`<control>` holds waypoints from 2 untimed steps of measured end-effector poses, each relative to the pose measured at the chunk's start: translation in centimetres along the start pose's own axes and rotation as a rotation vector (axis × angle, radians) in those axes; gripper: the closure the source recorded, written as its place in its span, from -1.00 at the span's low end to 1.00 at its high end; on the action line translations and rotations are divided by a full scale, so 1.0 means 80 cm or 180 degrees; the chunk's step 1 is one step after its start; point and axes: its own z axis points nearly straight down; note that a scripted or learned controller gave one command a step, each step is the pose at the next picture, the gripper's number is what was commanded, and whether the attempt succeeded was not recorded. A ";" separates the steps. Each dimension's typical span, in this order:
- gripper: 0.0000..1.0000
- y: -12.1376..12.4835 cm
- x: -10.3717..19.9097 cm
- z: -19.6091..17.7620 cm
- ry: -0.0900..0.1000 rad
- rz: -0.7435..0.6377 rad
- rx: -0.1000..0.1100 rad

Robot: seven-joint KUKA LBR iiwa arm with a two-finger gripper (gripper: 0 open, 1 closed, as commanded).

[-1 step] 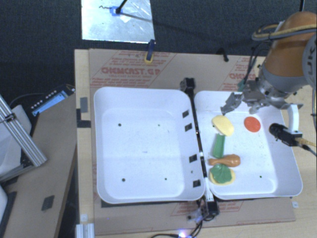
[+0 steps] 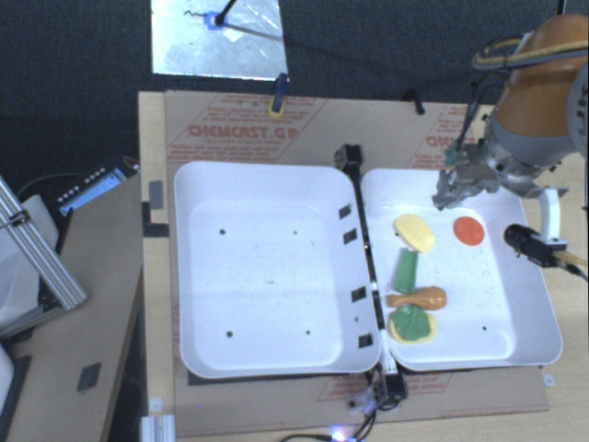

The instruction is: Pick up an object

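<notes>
Place: a robotics lab, by every sign.
Bench: a cardboard sheet [image 2: 304, 118] under two white bins [image 2: 267, 182].
Upper right: the grey-and-orange arm [image 2: 543, 81].
Left edge: aluminium framing [image 2: 37, 256].
Floor: dark carpet [image 2: 74, 81].

From my remote view, the bench [image 2: 110, 247] has a pale tan top and carries a brown board [image 2: 304, 122] printed with red lettering, on which two white bins [image 2: 267, 182] sit side by side. Behind the bench I see dark blue-grey carpet [image 2: 74, 53]. A shiny silver sheet [image 2: 216, 26] lies on that floor at top centre, reflecting light. An aluminium frame piece [image 2: 37, 247] stands at the left edge. A yellow clamp [image 2: 277, 107] grips the board's far edge.
</notes>
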 end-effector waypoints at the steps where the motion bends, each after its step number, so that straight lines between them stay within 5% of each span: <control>1: 1.00 0.078 0.065 -0.003 0.0002 -0.0016 -0.0012; 2: 1.00 0.079 0.157 -0.046 0.0008 -0.0018 -0.0005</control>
